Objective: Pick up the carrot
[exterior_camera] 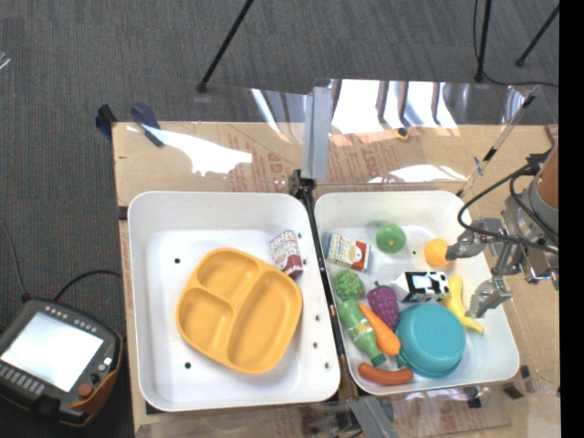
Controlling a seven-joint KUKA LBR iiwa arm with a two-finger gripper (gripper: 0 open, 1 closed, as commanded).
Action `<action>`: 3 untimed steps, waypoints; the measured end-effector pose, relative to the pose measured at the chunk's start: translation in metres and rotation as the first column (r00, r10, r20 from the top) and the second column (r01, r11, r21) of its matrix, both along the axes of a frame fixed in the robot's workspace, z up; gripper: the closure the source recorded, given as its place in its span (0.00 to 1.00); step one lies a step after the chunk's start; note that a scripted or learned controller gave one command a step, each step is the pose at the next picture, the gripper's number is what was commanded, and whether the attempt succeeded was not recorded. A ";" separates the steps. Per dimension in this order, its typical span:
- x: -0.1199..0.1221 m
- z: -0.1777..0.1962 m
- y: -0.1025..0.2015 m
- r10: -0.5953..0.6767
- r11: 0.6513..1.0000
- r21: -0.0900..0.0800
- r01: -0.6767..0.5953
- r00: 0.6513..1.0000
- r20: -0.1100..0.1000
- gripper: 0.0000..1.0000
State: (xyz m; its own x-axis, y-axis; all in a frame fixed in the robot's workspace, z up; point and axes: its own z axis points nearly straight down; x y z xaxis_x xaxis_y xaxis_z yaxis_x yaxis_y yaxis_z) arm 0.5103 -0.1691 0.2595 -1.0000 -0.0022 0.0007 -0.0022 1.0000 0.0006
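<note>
Orange among the toys, the carrot (380,329) lies untouched in the right bin (415,203) between a green bottle (359,328) and a teal bowl (430,339) as my claw (485,276) hangs open at the bin's right edge, approach pending, needing a leftward reach.

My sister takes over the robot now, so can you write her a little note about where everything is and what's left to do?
Gripper: fingers open, holding nothing, over the right white bin's right side, by the yellow banana.
Small orange toy carrot: lying in the right bin, front middle, between the green bottle and the teal round bowl, just below the purple grapes.
Done: nothing yet; the carrot is not grasped.
Left: move left to the carrot, close on it, lift.
</note>
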 end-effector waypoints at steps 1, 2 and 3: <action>0.003 -0.100 0.055 0.043 0.999 0.006 -0.042 0.999 -0.011 0.00; -0.001 -0.169 0.081 0.217 0.976 -0.008 -0.217 0.976 0.009 0.00; 0.001 -0.159 0.085 0.224 0.975 -0.005 -0.224 0.975 0.013 1.00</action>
